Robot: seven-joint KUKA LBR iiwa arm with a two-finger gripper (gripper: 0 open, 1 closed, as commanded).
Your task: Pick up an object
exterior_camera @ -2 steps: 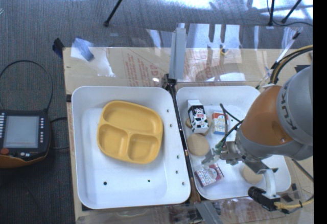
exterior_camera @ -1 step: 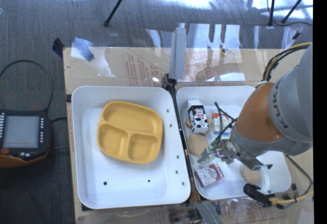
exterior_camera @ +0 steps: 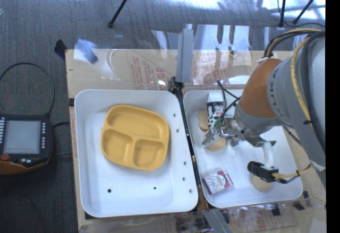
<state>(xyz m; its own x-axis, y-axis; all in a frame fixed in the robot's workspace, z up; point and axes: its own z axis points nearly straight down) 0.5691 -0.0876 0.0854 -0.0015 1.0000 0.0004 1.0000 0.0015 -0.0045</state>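
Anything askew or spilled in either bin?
Nothing spilled. The yellow divided plate sits rotated in the left bin, not square to its walls. In the right bin, the small red packet also lies at a slant near the front.

– What do we see in the left bin (exterior_camera: 90, 184)?
– A compartment tray (exterior_camera: 135, 136). In the right bin (exterior_camera: 287, 187), a small packet (exterior_camera: 217, 181) lies near the front, a carton (exterior_camera: 215, 110) behind it.

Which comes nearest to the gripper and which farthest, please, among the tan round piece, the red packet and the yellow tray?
From the gripper:
1. Tan round piece, just below it in the right bin.
2. Red packet, that bin's near edge.
3. Yellow tray, left bin.
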